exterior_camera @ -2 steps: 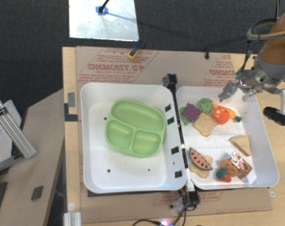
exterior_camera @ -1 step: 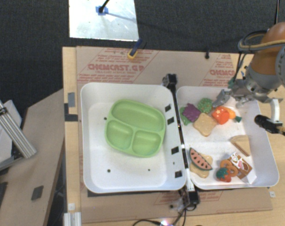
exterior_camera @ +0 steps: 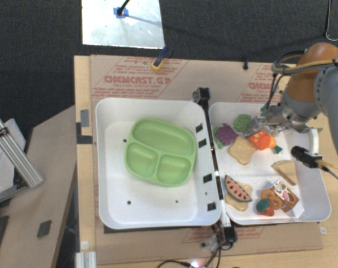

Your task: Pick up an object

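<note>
Claw low in right bin, touching orange toy; grip state: cannot tell. Orange toy sits just right of bread slice, below green broccoli. Purple grapes left of bread slice.

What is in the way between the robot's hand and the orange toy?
Nothing visible is. The gripper hangs right over the orange toy in the right bin, with the green grapes and the bread slice off to its side.

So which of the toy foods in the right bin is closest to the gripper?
The orange toy, directly under the gripper; the purple grapes and watermelon slice lie farther left.
</note>
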`<state>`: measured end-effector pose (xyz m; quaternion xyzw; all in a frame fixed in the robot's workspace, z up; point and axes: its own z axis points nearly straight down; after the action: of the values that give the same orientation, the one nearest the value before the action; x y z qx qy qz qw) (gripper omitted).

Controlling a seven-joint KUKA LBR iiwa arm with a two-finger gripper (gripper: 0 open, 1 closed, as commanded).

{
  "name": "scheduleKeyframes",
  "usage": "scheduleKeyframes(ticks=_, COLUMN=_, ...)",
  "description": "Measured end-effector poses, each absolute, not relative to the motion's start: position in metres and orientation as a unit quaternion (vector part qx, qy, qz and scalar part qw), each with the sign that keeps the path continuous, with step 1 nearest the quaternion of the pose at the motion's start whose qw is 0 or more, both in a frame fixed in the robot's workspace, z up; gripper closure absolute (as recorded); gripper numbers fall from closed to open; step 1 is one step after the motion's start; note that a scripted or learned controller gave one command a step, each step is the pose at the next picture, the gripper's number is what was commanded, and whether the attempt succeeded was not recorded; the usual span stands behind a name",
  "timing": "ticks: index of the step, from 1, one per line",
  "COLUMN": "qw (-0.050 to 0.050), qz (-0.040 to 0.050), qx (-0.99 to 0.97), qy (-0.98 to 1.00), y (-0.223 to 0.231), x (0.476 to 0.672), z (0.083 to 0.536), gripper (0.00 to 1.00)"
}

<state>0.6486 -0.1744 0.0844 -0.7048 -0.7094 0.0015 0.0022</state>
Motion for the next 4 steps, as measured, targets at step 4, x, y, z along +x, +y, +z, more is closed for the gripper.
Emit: scheduleKeyframes(ticks=4, qw=0.001, qz=0.0001, qx=-0.705, qy=-0.710, y=-0.165, x=0.652, z=0.222, gripper=1.00)
